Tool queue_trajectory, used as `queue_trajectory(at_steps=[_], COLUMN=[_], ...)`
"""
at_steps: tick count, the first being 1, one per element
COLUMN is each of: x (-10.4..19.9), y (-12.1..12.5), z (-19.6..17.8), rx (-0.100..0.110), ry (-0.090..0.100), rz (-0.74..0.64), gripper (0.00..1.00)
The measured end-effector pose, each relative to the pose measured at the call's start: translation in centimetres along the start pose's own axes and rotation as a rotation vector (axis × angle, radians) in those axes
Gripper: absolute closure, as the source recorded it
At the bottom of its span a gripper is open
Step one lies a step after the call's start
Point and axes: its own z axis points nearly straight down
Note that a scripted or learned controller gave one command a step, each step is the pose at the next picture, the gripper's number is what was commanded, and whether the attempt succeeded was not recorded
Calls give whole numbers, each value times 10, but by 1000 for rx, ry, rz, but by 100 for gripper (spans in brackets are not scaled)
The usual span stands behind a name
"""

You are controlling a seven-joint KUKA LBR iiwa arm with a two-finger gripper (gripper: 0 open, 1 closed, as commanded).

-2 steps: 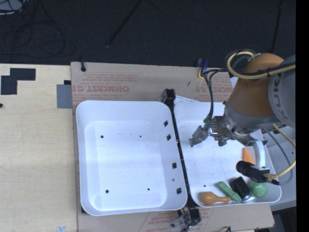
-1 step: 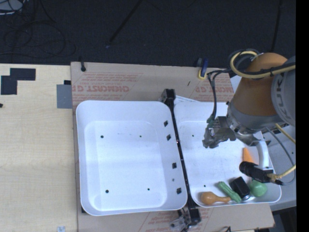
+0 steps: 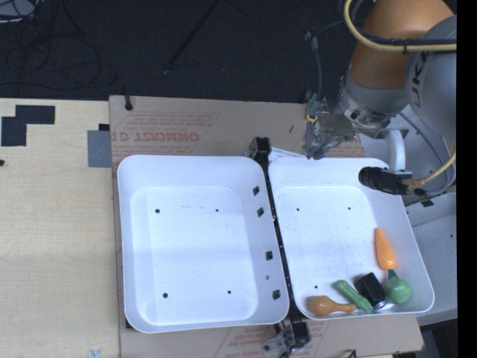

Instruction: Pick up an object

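Two shallow white bins sit side by side on a sheet of cardboard (image 3: 194,121) laid over the table (image 3: 52,222). The left bin (image 3: 130,200) shows bare white floor with a few small dark holes. The right bin (image 3: 328,171) holds a small group of things gathered in its near right corner. An orange carrot-shaped piece (image 3: 384,249) lies along the right wall, pointing up and down the view. Below it, a green round thing (image 3: 399,290) rests against the corner of the bin. Just to its left lies a small black block (image 3: 370,288), and beside that a green stick (image 3: 352,295) lies at a slant. A tan pear-shaped piece (image 3: 330,305) lies next to the stick, close to the near wall.

The arm (image 3: 399,43) reaches in from the right, its orange band high in the view. The gripper (image 3: 320,142) hangs over the far rim of the right bin, well apart from the things in the corner. It is small and dark here, and I cannot tell whether it is apart or together. Nothing is seen between its tips.
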Motion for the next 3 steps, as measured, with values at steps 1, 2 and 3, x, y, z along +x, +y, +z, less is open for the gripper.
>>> queue_trajectory(at_steps=[1, 2, 3], x=[75, 104, 58], y=[9, 16, 17], z=[-71, -135, -246], rx=[8, 9, 4], ry=[2, 2, -1], rz=[-1, 2, 8], gripper=[100, 100, 100])
